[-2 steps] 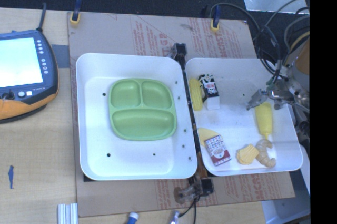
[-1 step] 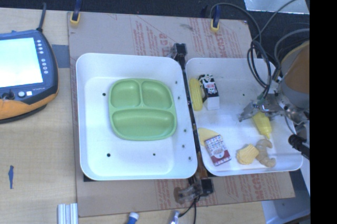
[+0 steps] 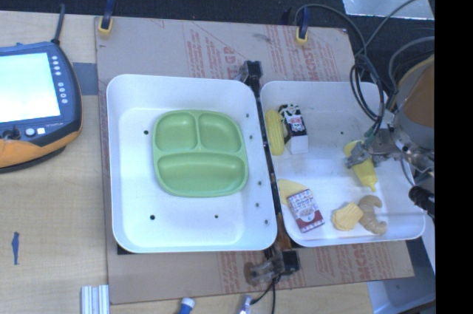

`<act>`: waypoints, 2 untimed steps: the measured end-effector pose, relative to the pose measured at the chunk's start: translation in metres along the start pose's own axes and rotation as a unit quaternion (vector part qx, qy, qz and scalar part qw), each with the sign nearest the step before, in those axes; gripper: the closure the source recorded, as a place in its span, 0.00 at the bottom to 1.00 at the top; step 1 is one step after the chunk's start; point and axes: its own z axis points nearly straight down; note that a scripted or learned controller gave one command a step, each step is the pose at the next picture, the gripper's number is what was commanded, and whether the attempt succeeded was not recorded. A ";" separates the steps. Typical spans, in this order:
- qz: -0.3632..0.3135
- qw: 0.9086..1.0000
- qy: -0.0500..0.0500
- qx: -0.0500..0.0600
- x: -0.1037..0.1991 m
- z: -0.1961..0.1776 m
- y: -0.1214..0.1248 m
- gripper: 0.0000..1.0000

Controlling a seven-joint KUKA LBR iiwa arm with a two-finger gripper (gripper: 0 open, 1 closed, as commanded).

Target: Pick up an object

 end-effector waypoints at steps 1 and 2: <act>0.001 1.000 0.001 -0.001 0.075 0.010 0.028 1.00; 0.002 1.000 0.002 -0.002 0.160 -0.091 -0.006 1.00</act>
